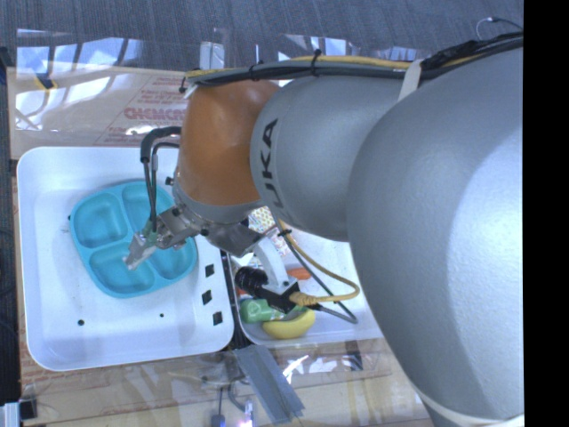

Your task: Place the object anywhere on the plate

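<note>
The gripper (140, 250) hovers low over the blue plate (105, 229) in the left bin (44, 327); whether it's holding anything can't be told. A yellow object (289, 325) lies in the right bin.

Bare bin floor (116, 327) around plate (102, 229)

The arm (400, 194) is bulky and smooth, matte grey, with dark "KUKA" lettering just beside its orange band (218, 145) — a rounded, glossy collar. A yellow-and-black cable bundle runs along the top edge of the band, strapped with ties. Below the band, a black hose loops out — thin yellow wires trail nearby.
</note>
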`<state>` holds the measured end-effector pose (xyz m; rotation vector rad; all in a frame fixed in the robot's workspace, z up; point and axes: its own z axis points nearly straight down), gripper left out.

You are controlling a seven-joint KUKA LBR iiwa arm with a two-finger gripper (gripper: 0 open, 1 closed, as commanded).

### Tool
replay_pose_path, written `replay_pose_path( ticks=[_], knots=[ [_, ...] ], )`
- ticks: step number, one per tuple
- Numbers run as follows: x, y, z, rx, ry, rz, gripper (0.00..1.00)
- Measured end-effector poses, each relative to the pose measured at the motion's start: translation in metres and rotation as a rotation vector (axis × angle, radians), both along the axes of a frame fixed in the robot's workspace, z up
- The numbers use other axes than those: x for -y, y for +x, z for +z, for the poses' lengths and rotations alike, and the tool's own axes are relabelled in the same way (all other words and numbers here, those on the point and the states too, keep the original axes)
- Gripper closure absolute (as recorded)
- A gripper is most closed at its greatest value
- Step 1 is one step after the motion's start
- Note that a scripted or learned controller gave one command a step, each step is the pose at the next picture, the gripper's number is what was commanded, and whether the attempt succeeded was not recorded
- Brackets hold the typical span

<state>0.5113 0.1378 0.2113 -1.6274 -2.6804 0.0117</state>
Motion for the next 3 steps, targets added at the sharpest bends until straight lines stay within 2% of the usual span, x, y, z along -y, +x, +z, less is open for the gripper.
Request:
replay_pose_path(
  ticks=[1, 2, 3],
  knots=[
    [-0.0001, 0.0004, 0.0059, -0.008, -0.004, 0.004, 1.00],
    [-0.0002, 0.0004, 0.0059, -0.008, -0.004, 0.005, 0.00],
    [-0.0003, 0.0008, 0.0114, -0.016, -0.007, 0.008, 1.00]
  ],
)
